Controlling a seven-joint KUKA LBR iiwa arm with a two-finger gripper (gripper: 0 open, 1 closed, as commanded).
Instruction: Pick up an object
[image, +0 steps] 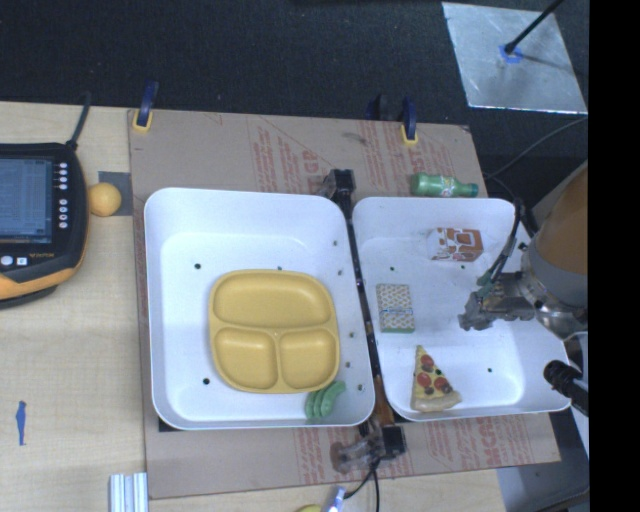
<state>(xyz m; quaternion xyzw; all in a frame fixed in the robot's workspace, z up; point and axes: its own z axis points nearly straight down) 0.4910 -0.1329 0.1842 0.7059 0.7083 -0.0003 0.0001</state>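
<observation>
Red-dotted triangular pizza slice (432, 380) lies near grey claw (478, 312).

Far to the left of the gripper (487, 308), a pendant (35, 225) lies on the bench, with a yellow ball (104, 198) just beside it. Nearer the gripper, toward the view's top, a green bottle (443, 185) lies on cardboard (250, 150).

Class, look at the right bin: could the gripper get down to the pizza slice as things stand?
Probably yes. The gripper hangs over the right bin, and the pizza slice lies flat nearby with bare floor around it; the small box sits apart.
</observation>
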